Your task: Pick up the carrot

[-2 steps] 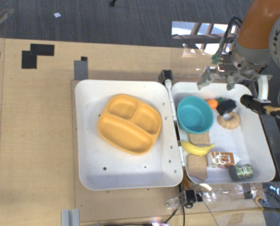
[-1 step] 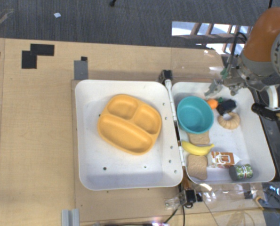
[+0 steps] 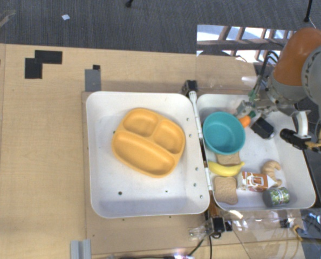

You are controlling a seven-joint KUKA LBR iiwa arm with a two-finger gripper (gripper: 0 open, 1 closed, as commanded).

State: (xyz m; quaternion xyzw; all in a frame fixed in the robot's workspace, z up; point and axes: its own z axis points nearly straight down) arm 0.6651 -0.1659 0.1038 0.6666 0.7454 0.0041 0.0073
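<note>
Take the teal bowl (image 3: 223,133) in the right bin (image 3: 306,198) as your landmark. The carrot (image 3: 245,121) shows as a small orange piece just beside the bowl's upper-right rim, near the bin's far wall. The gripper (image 3: 248,111) hangs right over it, the arm slanting in from the right, which looks like a reach to clear the bowl. You cannot tell how wide the tool stands or whether it has hold of the carrot; its tip hides the contact. Below the bowl lie a banana (image 3: 226,169), two bread slices and a small carton. The yellow divided plate (image 3: 149,141) sits in the other bin, left of the bowl.
</note>
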